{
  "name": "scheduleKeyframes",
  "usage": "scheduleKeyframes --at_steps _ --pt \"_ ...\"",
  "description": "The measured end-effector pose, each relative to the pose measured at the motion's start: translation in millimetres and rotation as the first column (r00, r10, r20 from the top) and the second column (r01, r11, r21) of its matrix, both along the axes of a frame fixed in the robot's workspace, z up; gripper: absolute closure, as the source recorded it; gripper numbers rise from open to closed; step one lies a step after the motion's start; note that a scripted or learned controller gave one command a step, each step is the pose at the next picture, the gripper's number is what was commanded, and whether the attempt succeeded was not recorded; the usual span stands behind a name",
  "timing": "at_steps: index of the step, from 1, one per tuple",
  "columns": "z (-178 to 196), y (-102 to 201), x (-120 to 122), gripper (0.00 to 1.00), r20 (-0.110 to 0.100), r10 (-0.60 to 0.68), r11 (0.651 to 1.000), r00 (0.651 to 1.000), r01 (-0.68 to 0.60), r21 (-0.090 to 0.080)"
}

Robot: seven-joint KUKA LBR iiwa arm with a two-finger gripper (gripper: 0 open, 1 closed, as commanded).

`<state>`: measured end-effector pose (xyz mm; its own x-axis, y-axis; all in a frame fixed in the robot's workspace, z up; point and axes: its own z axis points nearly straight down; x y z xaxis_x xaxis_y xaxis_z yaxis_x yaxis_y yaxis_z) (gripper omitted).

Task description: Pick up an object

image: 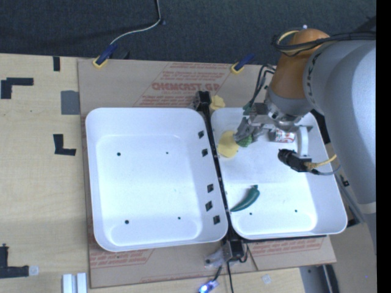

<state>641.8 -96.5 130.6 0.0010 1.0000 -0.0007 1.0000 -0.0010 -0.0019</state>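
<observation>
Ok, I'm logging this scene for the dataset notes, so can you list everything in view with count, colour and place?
bins: two, white, side by side on the bench; left bin, right bin
yellow object: one, pale yellow, right bin, near the divider, upper part
green curved object: one, dark green, right bin, lower left part
small green item: one, green, right bin, just right of the yellow object, at the pincer's tip; what it is, too small to tell
cardboard sheet: one, brown with red print, under both bins
clamps: two, blue and yellow, on the cardboard's far edge
arm: one, grey with orange band, from the right
pincer: one, over the right bin's upper part
</observation>
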Motion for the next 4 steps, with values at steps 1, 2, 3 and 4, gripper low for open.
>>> scheduleKeyframes --at_steps 1,2,3,4 --pt "46 -69 -8 1.00 0.004 -0.003 1.000 1.000 0.003 -0.003" --pt "54 49 19 1.00 0.003 0.012 1.000 1.000 -0.012 0.004" --pt "169 5 -9 1.00 0.010 0.000 1.000 1.000 0.000 -0.002" --pt "119 68 -28 1.00 -0.005 0.007 1.000 1.000 -0.007 0.002"
